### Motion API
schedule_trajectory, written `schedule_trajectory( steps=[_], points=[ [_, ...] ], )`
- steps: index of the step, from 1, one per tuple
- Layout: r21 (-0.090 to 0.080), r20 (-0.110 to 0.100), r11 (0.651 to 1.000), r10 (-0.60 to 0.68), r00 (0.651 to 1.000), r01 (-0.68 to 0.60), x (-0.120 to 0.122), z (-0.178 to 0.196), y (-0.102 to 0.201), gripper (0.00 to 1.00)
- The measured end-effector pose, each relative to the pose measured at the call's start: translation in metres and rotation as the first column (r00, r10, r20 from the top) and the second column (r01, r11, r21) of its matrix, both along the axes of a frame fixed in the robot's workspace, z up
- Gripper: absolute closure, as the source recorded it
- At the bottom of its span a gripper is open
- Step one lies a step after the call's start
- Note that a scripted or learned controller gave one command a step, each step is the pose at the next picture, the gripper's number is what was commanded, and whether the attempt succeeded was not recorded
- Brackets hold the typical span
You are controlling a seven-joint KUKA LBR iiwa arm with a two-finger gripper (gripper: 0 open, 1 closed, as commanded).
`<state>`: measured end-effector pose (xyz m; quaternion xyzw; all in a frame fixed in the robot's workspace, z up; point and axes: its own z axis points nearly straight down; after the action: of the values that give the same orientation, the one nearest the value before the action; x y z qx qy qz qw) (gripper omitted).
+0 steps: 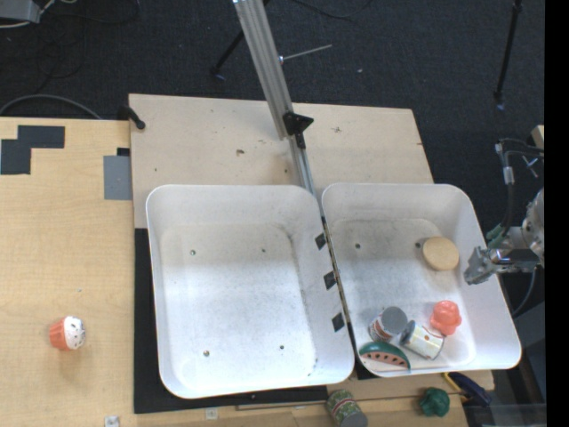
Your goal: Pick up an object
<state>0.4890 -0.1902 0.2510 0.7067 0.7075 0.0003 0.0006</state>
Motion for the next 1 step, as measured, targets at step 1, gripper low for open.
schedule_trajectory(
  steps=[1],
  points=[
    [0.002,-0.002,1.0,0.004,1.0,-0.004,0.0138,0.0007,0.0474,1.0]
  ],
)
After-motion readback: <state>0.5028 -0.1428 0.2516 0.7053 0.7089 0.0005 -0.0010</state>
